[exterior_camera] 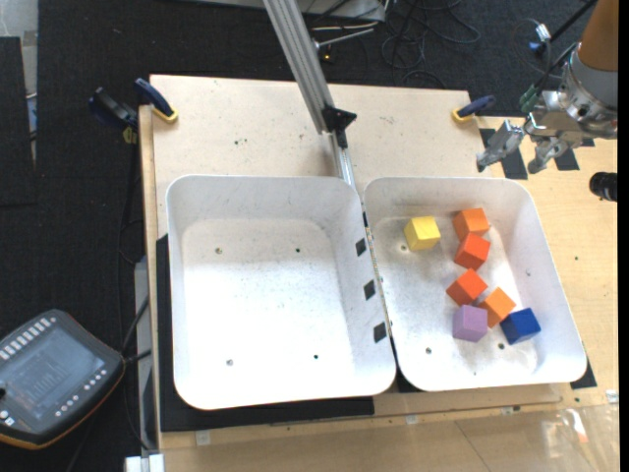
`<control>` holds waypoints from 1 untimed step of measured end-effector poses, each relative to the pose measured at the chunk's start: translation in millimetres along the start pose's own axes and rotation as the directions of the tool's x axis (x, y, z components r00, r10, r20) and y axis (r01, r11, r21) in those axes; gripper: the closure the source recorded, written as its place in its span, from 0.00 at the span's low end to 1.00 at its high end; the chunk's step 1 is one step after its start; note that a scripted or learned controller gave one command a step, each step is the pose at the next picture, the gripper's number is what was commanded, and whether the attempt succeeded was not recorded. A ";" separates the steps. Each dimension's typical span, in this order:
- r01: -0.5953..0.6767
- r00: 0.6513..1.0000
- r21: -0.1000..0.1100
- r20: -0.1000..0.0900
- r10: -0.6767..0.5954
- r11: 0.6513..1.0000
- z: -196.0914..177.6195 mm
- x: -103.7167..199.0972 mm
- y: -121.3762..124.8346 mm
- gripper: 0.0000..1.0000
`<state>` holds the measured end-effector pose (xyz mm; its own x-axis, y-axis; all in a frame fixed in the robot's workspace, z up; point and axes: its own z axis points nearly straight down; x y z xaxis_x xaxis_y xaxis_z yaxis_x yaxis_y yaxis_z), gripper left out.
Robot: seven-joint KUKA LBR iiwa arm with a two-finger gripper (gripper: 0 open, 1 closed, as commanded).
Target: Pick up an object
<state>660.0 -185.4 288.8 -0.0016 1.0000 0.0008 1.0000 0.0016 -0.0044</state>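
Observation:
The right bin (550,293) holds several small blocks: a yellow cube (424,232), orange blocks (471,221) (474,251) (467,286) (498,304), a purple cube (470,323) and a blue cube (520,325). My gripper (521,151) hangs above the bench just beyond the right bin's far right corner, well above the blocks. Its two fingers stand apart with nothing between them.
The left bin (197,264) sits beside the right one. A slanted metal pole (300,52) runs down to the bins' shared far edge. Clamps (157,101) (472,109) hold the board's far corners. A teach pendant (49,377) lies at the lower left.

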 end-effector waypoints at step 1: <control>0.002 1.000 -0.004 0.002 -0.002 1.000 -3.0 0.3 0.7 0.00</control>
<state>660.7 -185.1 291.8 -0.0033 1.0000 -0.0012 1.0000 0.0033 -0.0003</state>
